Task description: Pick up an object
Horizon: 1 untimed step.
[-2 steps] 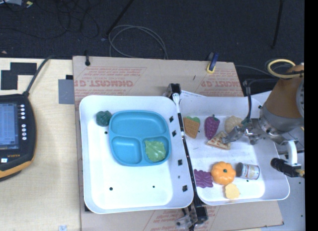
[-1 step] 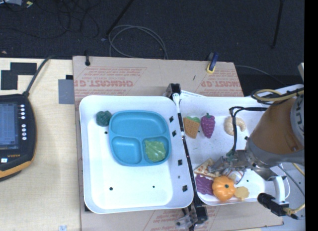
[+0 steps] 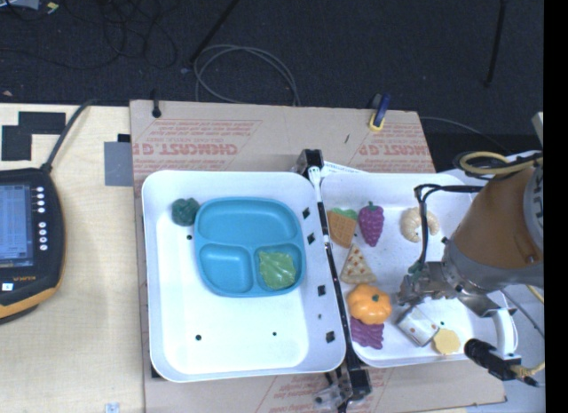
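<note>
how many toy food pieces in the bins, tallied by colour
green: 2, dark ball, leafy piece
purple: 2, grapes, bunch
orange: 3, carrot, wedge, pumpkin
tan or yellow: 2, bun, chip
total: 9

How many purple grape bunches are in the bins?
2, both in the right white bin: one purple toy grape bunch near the back, another at the front under the orange toy pumpkin. The arm might hide more.

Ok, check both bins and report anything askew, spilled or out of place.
Nothing looks spilled or damaged. One oddity: the dark green ball sits loose in the left bin, outside the blue divided tray, while the green leafy piece lies in a compartment. The right bin's toy food is jumbled near the gripper.
</note>
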Tool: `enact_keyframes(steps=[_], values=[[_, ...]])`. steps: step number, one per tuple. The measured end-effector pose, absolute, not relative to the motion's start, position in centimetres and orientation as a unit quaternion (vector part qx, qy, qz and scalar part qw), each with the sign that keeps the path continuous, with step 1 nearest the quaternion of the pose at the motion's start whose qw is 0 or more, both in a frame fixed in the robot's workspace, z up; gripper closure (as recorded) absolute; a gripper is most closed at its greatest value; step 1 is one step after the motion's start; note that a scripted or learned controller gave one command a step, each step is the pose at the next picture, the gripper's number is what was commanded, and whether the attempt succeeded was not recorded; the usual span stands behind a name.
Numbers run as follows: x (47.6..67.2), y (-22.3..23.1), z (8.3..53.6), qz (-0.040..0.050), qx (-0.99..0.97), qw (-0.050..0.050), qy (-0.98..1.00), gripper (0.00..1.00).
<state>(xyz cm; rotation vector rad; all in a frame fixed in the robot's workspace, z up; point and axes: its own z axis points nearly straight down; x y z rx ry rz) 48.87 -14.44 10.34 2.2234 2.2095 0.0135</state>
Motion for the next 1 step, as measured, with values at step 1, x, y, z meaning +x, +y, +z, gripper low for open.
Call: enact_keyframes(steps=[1], values=[[48.82, -14.75, 10.33, 0.0023, 0.71, 0.007, 0.704, 0.0]])
